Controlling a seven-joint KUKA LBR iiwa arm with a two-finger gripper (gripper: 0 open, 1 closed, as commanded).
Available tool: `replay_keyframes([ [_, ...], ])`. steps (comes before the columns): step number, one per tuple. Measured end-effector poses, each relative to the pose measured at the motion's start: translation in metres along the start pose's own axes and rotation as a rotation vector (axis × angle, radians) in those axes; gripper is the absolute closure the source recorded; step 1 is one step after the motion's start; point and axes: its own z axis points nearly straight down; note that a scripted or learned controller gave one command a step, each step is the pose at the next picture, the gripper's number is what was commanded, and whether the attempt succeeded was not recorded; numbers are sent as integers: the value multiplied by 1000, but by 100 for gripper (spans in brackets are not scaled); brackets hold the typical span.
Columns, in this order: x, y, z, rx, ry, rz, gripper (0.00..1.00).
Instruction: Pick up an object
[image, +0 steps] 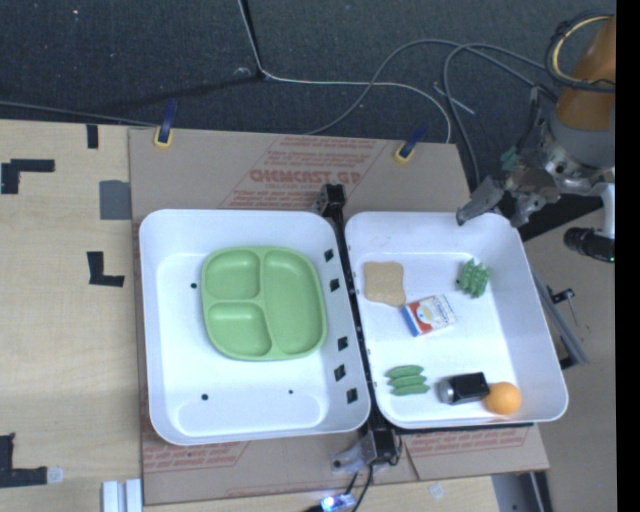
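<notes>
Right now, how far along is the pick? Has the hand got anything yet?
Nothing looks picked yet. The hand sits over the far right corner of the right bin with nothing visible between its fingers. All items lie on the bin floor: toast, small carton, green leafy piece, pea pods, black block and orange. Left: descend, grasp, lift.

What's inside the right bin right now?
The right bin holds a toast slice, small carton, green toy, pea pods, black block and orange; nothing visibly covered.
</notes>
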Motion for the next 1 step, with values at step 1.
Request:
replay_keyframes([
  [1, 1, 2, -9, -13, -3, -3, 0],
])
